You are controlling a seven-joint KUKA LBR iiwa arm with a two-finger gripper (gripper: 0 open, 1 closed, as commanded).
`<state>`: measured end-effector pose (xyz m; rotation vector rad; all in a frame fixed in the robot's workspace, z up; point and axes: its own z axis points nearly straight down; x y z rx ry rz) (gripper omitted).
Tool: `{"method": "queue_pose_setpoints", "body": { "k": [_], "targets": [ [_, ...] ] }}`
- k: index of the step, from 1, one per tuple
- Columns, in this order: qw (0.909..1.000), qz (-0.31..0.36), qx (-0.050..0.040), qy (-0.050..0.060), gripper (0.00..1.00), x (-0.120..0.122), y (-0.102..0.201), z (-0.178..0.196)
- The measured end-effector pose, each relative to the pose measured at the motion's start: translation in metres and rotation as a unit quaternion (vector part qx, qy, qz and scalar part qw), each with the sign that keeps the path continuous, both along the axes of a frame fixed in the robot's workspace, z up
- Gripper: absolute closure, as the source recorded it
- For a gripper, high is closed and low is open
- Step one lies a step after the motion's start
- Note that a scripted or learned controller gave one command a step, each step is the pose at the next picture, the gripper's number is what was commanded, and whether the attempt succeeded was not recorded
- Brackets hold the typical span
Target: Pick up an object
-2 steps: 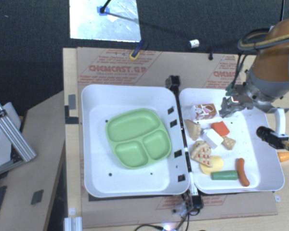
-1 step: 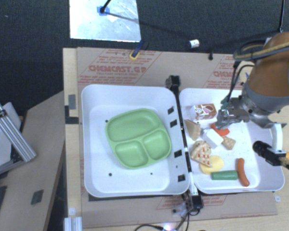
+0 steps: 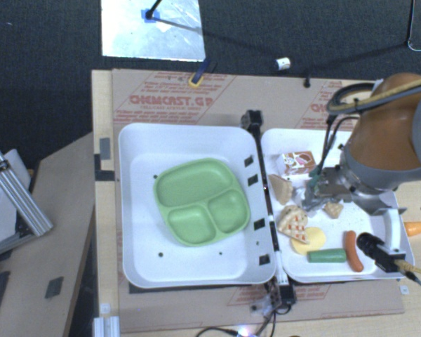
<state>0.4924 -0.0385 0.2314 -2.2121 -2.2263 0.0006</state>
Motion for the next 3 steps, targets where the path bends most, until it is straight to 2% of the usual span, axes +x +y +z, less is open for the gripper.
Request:
{"method": "queue_pose_setpoints", "body": {
  "k": [1, 2, 3],
  "targets": [
    [1.0000, 0.000, -0.0009, -0.002, 1.00, 0.011, 0.011, -0.006],
    [1.0000, -0.003, -0.0008, -0.001, 1.00, 0.001, 0.006, -0.013],
    [1.0000, -0.003, -0.0009, -0.002, 1.00, 0.005, 0.003, -0.017]
  ]
}}
